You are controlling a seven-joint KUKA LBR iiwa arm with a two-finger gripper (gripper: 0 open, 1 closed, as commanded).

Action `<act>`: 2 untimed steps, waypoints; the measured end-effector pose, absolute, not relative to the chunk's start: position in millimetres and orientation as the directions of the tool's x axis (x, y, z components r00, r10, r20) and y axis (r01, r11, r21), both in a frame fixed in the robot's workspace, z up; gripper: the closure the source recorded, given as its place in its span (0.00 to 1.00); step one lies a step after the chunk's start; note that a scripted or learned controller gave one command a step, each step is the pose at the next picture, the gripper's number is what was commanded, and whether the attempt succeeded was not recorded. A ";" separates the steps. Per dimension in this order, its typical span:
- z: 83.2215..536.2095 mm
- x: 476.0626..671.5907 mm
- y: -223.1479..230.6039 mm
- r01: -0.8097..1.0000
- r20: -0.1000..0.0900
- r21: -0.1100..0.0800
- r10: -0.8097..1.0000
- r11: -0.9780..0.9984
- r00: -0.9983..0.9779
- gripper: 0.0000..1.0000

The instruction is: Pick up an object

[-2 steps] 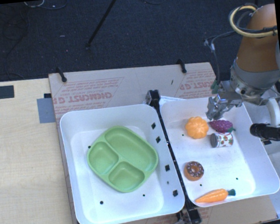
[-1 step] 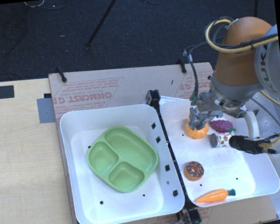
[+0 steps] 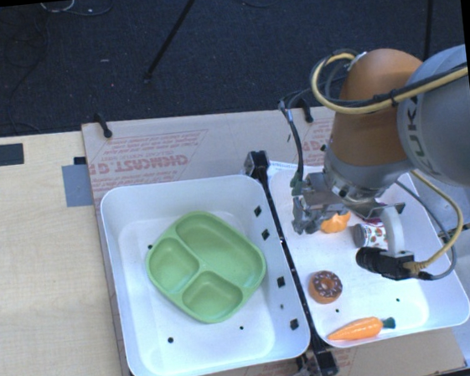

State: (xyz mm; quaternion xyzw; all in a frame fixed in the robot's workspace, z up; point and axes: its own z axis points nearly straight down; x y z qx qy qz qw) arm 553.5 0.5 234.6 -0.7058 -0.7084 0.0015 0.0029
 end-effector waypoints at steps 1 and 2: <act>241.1 539.4 48.0 1.000 0.002 -0.005 1.000 0.004 -0.004 1.00; 224.7 525.1 98.2 1.000 0.001 -0.007 1.000 0.004 -0.004 1.00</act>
